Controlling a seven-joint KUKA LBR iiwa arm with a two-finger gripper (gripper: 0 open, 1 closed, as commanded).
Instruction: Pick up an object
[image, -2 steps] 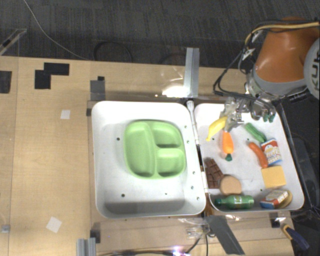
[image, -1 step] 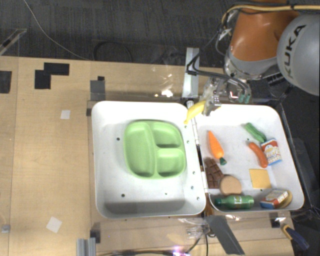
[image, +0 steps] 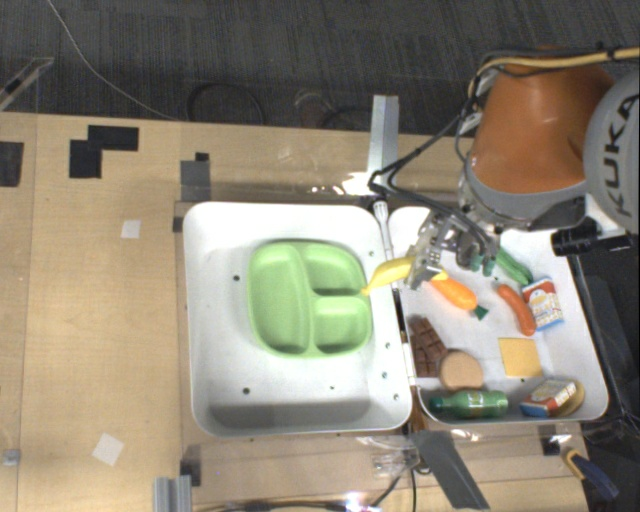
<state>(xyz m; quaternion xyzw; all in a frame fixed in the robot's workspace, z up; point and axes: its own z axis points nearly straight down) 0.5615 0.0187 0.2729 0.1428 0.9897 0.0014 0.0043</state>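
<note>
One pincer (image: 428, 262) is seen at the end of the grey and orange arm (image: 530, 125), lowered over the ridge where two white bins meet. A yellow banana (image: 390, 272) is seen at its tips, lifted across the divide, but whether it is truly clamped cannot be told, nor how wide the pincer stands. Just beside it, in the right bin (image: 585, 345), an orange carrot (image: 456, 292) is laid, with a red sausage (image: 517, 308), a chocolate bar (image: 427, 345), a cheese slice (image: 519, 356) and a green bottle (image: 470, 403) spread beyond. A green divided plate (image: 308, 297) is set in the left bin (image: 215, 330).
</note>
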